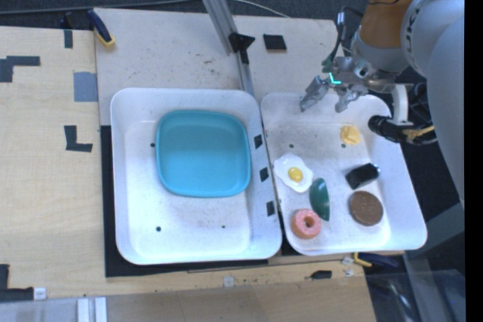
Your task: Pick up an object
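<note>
- Hovering over the far end of the right bin (400,234), the gripper (330,100) has its fingers (311,99) spread apart, nothing between them. Tips point down at bare white floor near the bin's back rim.
- Task names no single thing, so any item in the right bin will do. All lie on the near side of the fingers, toward the camera.
- Closest: a small yellow lump (349,135), rounded and matte, just beside the fingers and a little to the arm's side. Likely the easiest reach from this pose.
- Further on: a fried egg (293,173), flat white with a glossy yellow dome; probably too thin to pinch well.
- Black block (362,175), boxy and matte, lying at a slant; its square sides should suit a two-finger grasp.
- Green leaf-shaped piece (320,198), smooth, narrow, close beside the egg.
- Pink donut (306,223), ringed, with sprinkles, and a brown disc (366,208), flat and rough-looking, sit farthest from the fingers by the near rim.
- Items well apart from one another in the main; spacing leaves room for the fingers to straddle one.
- Left bin (128,185), well off to the far side of the fingers, carries a teal plate (202,153), squarish, rounded corners, smooth plastic.
- Both bins rest on the pale desk (45,185).
</note>
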Motion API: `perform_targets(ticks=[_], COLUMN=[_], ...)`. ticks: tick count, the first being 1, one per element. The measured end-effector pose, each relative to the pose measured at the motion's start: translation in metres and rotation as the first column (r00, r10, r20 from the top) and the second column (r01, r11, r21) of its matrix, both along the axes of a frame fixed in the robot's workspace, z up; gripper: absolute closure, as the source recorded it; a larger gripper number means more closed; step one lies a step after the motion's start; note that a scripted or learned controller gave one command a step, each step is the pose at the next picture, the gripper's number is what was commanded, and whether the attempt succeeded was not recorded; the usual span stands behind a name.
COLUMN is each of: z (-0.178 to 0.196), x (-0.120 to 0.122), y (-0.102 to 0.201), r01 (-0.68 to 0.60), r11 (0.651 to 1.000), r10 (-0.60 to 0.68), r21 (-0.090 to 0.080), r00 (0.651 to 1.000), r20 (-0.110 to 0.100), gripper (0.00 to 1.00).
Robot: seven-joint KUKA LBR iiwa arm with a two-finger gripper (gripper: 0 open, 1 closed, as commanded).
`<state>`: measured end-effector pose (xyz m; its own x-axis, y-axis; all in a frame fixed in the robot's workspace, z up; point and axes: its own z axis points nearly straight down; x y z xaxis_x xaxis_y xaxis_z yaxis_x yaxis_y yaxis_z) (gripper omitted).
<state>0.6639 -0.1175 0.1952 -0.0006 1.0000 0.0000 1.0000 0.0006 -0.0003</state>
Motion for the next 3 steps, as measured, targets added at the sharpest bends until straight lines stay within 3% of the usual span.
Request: perform_targets(ticks=[1, 3], z=[0.000, -0.107], x=[0.000, -0.001], y=[0.000, -0.001], r01=[0.000, -0.001], r11=[1.000, 1.000], r10=[0.000, 0.001], r21=[0.000, 0.000], r00=[1.000, 1.000], r20=[0.000, -0.001], gripper=[0.00, 0.00])
